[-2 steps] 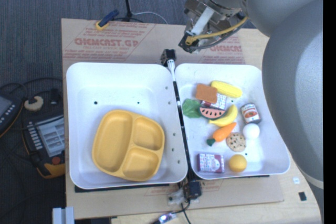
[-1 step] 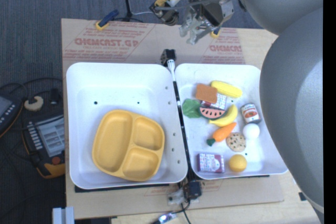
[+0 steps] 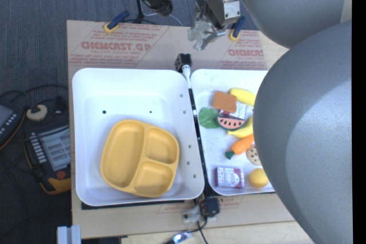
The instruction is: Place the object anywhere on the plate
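Observation:
A yellow plate [image 3: 140, 157] with three compartments lies in the left white bin [image 3: 126, 76], toward its front. The right bin [image 3: 209, 151] holds several toy foods: a brown toast [image 3: 225, 102], a banana [image 3: 243, 95], a watermelon slice [image 3: 234, 121], a green leaf [image 3: 207, 118], a carrot [image 3: 241, 146], a pink carton [image 3: 229, 176] and a lemon [image 3: 258, 178]. My gripper [image 3: 203, 37] hangs high beyond the far edge of the bins, over the cardboard, above the gap between them. I see nothing in it.
The big grey arm [image 3: 309, 123] covers the right part of the right bin. A black clamp [image 3: 183, 61] sits at the far end of the divide between the bins. Cables and a controller [image 3: 48, 146] lie on the floor at left.

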`<state>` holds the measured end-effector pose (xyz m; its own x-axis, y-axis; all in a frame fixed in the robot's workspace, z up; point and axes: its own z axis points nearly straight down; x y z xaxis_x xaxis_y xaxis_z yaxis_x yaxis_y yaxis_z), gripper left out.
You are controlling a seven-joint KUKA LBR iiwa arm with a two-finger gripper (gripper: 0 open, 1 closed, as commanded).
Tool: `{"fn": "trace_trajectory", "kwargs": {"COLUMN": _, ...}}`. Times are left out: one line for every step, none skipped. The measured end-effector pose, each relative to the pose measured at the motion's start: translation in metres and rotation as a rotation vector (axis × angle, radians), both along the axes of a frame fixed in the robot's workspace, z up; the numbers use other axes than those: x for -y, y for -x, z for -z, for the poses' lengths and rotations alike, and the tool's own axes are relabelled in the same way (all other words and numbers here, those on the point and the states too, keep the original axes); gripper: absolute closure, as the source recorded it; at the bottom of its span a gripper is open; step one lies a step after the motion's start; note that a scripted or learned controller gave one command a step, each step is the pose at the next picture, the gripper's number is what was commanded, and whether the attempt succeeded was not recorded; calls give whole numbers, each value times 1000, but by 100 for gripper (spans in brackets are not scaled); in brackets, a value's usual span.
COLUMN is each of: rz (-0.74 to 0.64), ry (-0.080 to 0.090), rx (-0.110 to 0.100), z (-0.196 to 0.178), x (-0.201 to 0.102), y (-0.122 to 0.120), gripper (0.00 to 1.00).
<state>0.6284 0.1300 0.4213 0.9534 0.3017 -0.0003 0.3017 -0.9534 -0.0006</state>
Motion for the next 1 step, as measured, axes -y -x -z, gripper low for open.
{"fn": "trace_trajectory", "kwargs": {"rz": 62, "ry": -2, "rx": -2, "z": -2, "x": -97, "y": -17, "gripper": 100}}
